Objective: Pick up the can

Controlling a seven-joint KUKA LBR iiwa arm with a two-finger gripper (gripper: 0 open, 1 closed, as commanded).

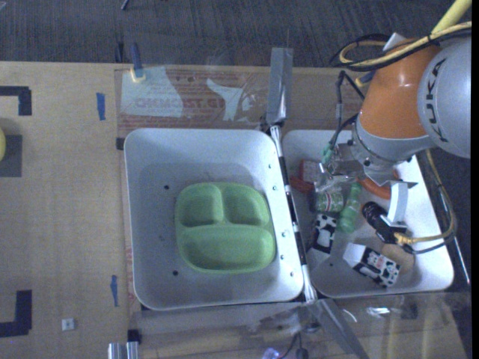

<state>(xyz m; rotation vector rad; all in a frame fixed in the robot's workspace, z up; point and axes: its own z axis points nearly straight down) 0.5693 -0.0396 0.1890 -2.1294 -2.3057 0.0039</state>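
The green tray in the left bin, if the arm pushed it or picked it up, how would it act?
The green tray looks like moulded plastic with three compartments, so it is probably stiff and light for its size. It lies flat in the left bin, so a push would likely slide it, not tip it. Its smooth, rounded rim may slip from a pinch.

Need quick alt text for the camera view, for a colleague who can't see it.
The gripper hangs over small clutter in the right bin, above a clear-looking can. The left bin holds a green tray.
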